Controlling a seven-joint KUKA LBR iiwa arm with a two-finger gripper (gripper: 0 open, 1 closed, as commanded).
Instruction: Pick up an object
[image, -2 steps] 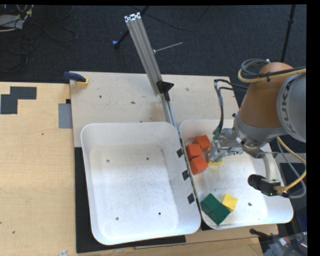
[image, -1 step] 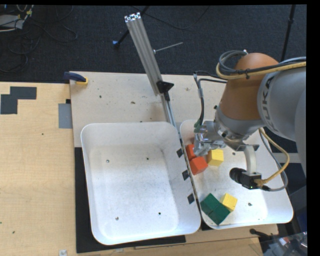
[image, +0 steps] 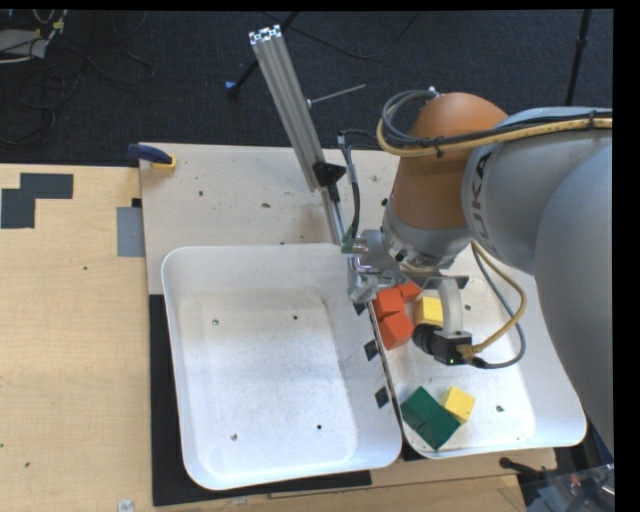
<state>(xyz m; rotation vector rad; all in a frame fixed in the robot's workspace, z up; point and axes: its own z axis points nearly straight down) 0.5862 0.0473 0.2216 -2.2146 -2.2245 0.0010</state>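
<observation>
Two green blocks (image: 430, 417): nearest, below the gripper, touching, long axis slanting down-right.
Yellow block (image: 459, 402): just right of the green pair.
Orange blocks (image: 394, 315): two, stacked along a near-vertical line, just beneath the gripper.
Gripper (image: 375, 280): over the right bin (image: 540, 420); finger state cannot be told.
Left bin (image: 260, 380): left of the gripper.
</observation>
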